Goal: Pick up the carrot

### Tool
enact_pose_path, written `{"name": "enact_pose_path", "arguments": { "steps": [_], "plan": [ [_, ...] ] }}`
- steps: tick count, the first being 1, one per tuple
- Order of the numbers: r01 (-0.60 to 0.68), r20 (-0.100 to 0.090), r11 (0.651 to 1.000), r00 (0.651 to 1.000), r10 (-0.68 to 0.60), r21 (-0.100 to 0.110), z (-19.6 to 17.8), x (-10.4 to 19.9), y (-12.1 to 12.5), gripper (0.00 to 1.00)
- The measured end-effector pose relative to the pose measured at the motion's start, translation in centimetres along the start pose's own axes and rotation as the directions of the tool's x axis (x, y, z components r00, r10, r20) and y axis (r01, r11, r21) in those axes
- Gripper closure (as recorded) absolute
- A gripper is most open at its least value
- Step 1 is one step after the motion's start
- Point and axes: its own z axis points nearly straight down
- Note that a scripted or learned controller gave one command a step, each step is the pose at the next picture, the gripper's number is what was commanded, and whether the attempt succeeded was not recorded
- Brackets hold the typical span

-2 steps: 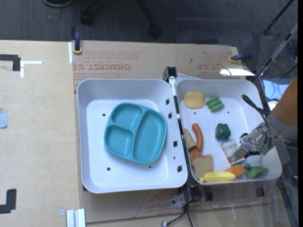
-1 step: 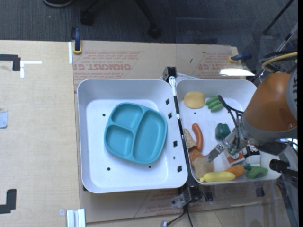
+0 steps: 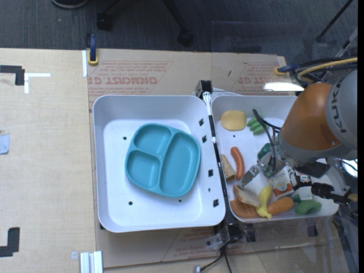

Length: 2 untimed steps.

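The carrot [image 3: 281,205] is orange with a green leafy end [image 3: 307,207]. It lies near the front edge of the right bin [image 3: 272,107], just right of a yellow banana [image 3: 264,200]. My gripper [image 3: 252,176] hangs low over the middle of that bin, up and to the left of the carrot, above a pale bread slice [image 3: 245,193]. The grey arm with its orange band [image 3: 310,123] covers the bin's right part. Nothing shows held in the gripper.
The right bin also holds a red sausage [image 3: 238,161], a bread roll [image 3: 227,166], a yellow round piece [image 3: 233,120], green beans [image 3: 257,127] and an orange-brown piece [image 3: 243,210]. A teal divided plate [image 3: 163,160] sits in the left bin [image 3: 108,169].
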Motion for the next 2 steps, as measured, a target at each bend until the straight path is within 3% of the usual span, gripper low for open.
{"name": "enact_pose_path", "arguments": {
  "steps": [1,2],
  "plan": [
    [-0.275,-0.002,0.962,0.962,0.275,0.006,0.2,-5.1,5.4,0.00],
    [-0.602,0.001,0.798,0.798,0.602,0.008,0.3,-5.4,7.3,0.00]
  ]
}}
